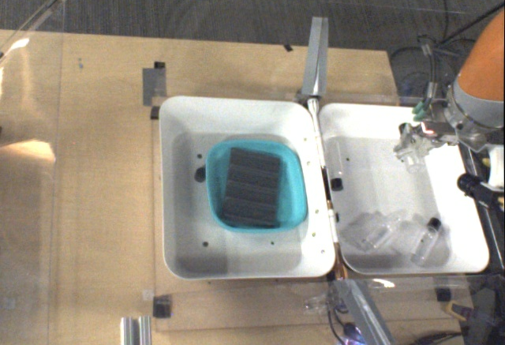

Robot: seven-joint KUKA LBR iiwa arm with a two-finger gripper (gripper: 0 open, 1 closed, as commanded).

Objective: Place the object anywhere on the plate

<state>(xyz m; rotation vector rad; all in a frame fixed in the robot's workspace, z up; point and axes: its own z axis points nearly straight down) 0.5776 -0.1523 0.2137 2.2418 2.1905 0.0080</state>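
1. One table (95, 201) carries two white bins: the left bin (177, 178) and the right bin (379, 138).
2. One teal plate (293, 178) sits in the left bin, with one dark ribbed block (252, 185) lying on it, so the placing looks done.
3. One gripper (412, 144) hangs over the right bin's far side; I cannot tell how its fingers stand.

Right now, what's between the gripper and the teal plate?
In the camera view, bare white floor of the right bin, then the raised rims where the two bins meet, lie between the gripper and the teal plate, which carries a dark ridged block.
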